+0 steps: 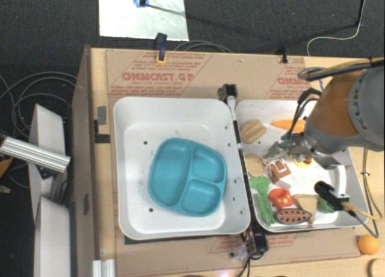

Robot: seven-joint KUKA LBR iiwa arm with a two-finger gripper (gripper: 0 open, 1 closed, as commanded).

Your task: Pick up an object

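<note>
Toy food crowds the right bin [361, 206] — gripper [283, 148] low among it.
Blue divided tray [187, 176] sits alone in the left bin [129, 149]; the grey arm [343, 113] reaches down beside a carrot [287, 124] — finger state can't be told.

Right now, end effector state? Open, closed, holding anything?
End effector: low over the right bin among the toy food; whether it is open, closed or holding anything cannot be told.
</note>
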